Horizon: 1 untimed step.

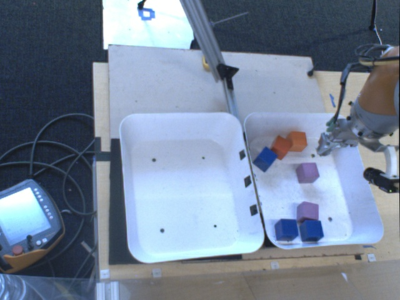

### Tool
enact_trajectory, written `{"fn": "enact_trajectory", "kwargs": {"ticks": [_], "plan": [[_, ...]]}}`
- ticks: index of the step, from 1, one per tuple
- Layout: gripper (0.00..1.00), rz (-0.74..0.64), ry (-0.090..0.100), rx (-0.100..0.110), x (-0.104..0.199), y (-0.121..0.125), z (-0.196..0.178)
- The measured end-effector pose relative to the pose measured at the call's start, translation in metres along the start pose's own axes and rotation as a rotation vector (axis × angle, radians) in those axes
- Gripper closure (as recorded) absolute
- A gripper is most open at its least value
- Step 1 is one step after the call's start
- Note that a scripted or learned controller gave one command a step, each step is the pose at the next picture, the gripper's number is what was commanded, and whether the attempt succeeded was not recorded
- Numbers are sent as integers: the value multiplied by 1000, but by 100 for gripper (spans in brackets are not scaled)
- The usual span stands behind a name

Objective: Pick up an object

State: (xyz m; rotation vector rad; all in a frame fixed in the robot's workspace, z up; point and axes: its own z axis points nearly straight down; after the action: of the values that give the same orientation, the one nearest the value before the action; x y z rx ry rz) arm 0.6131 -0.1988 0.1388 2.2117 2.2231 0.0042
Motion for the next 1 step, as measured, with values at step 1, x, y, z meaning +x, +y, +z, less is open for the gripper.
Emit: {"fn": "enact_trajectory", "kwargs": {"ticks": [1], "plan": [[100,0,-1,-3,5,2,-64]]}}
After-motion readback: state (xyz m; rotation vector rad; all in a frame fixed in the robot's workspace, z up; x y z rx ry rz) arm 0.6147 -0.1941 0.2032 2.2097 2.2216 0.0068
